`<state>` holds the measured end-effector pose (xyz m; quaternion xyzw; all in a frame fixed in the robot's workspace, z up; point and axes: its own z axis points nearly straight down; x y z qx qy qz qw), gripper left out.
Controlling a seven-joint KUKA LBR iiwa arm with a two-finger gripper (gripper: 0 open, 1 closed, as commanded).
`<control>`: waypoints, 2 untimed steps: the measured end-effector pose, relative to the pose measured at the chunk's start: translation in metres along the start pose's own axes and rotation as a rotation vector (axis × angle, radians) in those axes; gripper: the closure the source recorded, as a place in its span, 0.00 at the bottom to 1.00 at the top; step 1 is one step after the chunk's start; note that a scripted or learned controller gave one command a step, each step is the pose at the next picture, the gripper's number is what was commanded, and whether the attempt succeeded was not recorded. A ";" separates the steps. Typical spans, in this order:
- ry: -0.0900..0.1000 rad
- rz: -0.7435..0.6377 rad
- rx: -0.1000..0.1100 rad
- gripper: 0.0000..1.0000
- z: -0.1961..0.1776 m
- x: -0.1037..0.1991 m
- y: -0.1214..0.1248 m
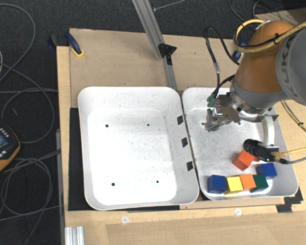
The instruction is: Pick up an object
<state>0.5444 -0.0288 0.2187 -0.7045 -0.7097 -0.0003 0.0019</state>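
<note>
I'm seeing smooth, speckled white plastic bins [127,98] on a matt wooden bench [117,55], beside dark rough carpet [20,45].

We see a tabletop [117,45], cables [15,152] on the dark floor at left, and a metal pole [152,24] at the far side.

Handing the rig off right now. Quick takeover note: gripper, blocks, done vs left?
Gripper: over the upper part of the right white bin, nothing seen between its fingers.
Blocks: all in that bin's lower right. Row along the near wall: blue cube, yellow cube, orange cube, green block. Behind: small blue block, tilted orange block.
Done: no pick yet.
Left: descend on a block, grasp, lift.
</note>
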 end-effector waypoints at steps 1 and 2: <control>0.000 0.000 0.001 1.00 0.006 0.056 0.001; 0.001 -0.001 -0.004 1.00 -0.009 0.117 -0.005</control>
